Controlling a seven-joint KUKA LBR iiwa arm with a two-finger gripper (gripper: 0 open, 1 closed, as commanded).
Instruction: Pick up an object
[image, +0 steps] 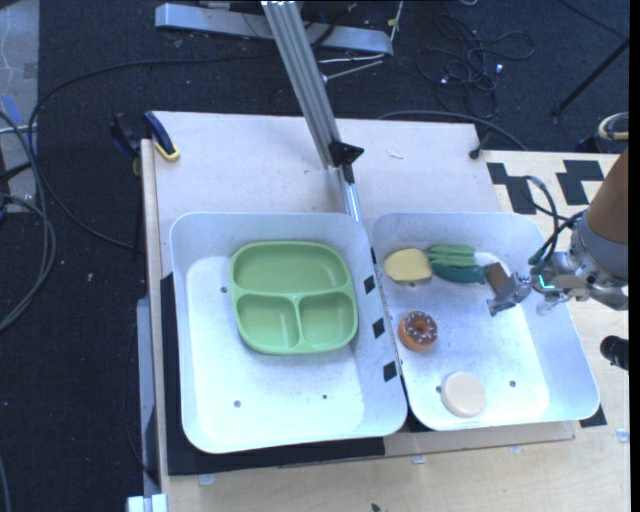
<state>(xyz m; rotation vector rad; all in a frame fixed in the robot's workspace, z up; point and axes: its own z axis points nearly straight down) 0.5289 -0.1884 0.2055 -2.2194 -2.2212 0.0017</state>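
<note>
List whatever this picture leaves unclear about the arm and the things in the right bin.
- Hand, camera view: too small and blurred to tell whether it is open or shut, or touching anything.
- Arm, camera view: cut off by the right edge above the wrist.
- Green toy, camera view: too small to identify; its right end meets a white blur near the hand.
- Pale round thing, camera view: featureless, so what it is stays unclear.

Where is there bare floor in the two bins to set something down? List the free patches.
Left bin: bare along the near edge, below the green divided plate. Right bin: bare between the donut, the white disc and the far-right wall. Crowded at the top, where yellow piece, green toy and claw cluster.
</note>
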